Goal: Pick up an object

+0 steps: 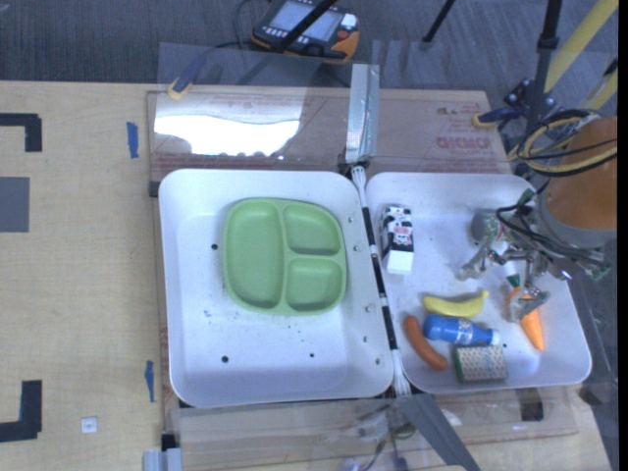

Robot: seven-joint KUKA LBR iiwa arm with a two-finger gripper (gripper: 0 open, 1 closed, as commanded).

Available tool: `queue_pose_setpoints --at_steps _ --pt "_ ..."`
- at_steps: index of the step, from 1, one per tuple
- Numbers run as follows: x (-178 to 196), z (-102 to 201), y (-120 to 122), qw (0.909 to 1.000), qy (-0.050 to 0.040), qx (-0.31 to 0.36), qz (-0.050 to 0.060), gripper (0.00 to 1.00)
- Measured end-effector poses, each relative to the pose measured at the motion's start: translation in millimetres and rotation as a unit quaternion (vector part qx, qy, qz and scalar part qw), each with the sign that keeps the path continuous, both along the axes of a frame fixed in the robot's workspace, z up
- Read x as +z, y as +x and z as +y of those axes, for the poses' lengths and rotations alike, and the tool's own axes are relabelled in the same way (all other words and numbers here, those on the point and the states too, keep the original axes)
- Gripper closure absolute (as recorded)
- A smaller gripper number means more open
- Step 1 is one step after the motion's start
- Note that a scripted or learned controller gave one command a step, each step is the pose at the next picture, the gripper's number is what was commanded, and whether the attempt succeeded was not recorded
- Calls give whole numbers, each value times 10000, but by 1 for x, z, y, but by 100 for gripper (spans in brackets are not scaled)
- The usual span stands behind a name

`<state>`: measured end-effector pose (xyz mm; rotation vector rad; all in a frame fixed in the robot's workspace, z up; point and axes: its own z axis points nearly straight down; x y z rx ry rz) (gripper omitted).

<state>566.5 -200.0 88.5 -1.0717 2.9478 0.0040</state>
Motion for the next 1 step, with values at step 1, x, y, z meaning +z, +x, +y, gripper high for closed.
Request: queue_pose_setpoints --at_steps 1 --pt "59 -23 27 9995 -1 320 -2 0"
